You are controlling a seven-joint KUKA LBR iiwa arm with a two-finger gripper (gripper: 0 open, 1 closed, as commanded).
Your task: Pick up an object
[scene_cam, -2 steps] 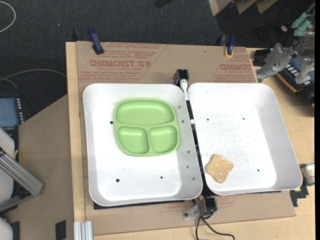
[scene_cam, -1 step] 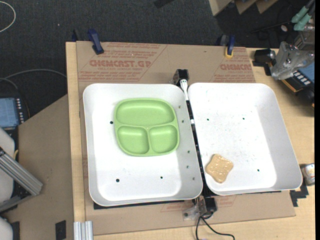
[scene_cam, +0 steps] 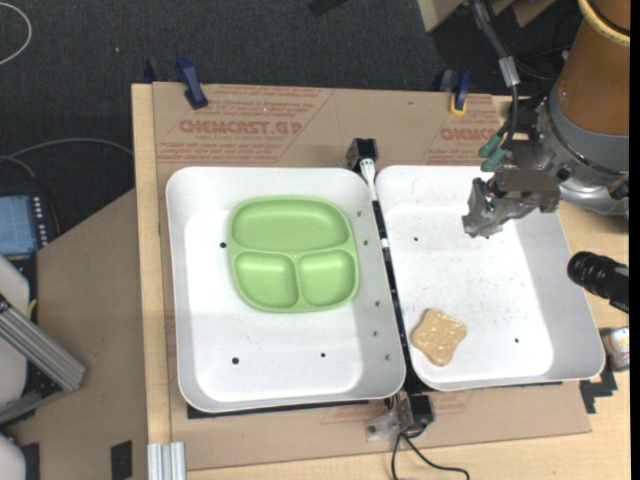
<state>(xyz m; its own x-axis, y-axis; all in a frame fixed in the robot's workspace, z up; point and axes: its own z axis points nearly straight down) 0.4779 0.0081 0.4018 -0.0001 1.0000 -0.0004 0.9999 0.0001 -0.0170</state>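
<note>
Bench from above | my gripper (scene_cam: 484,223) hangs over the right bin (scene_cam: 540,298) near 12 o'clock; I cannot tell its state | tan toy (scene_cam: 439,336) lies at 7 o'clock in that bin | green tray (scene_cam: 293,253) sits mid left bin (scene_cam: 200,308).

- Dark carpet (scene_cam: 80,58) is seen up-left of the claw (scene_cam: 484,223).
- A brown board (scene_cam: 250,118) printed in red is laid left of it.
- Blue clamps (scene_cam: 190,83) are fixed at the board's far edge.
</note>
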